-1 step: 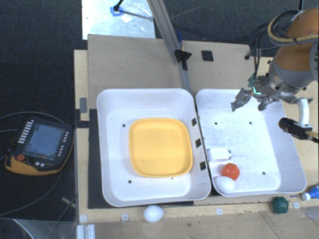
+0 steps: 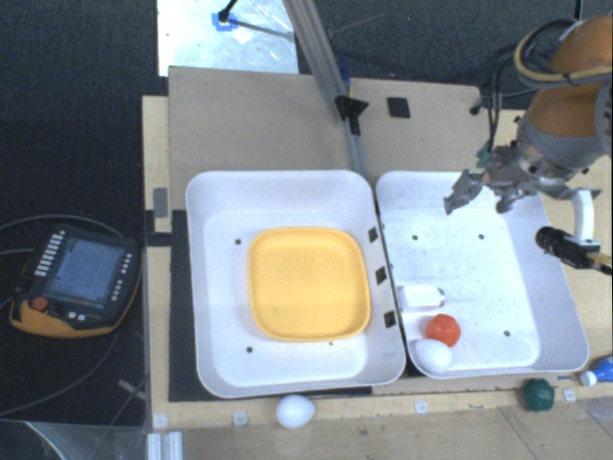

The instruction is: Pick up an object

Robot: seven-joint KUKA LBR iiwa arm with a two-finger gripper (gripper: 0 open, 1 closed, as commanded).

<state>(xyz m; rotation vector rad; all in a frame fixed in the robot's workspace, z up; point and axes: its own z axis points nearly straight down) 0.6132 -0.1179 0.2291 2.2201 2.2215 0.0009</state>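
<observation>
The gripper [image 2: 476, 190] hangs with its fingers spread and nothing between them, over the far part of the right bin [image 2: 536, 353], so the step in hand looks like the approach before any grasp. The likeliest targets, a small white block [image 2: 420, 298], an orange ball [image 2: 442, 330] and a white egg [image 2: 432, 356], cluster well apart from it toward the bin's near left corner. The next move calls for travelling there, then descending over one piece; the yellow plate [image 2: 309, 284] lies farther left in the other bin [image 2: 220, 353].

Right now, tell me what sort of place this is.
Most likely a robot lab or test cell. A bench holds two white bins side by side, a grey and orange robot arm reaches over the right one, and a control pendant with a screen lies on dark carpet.
</observation>
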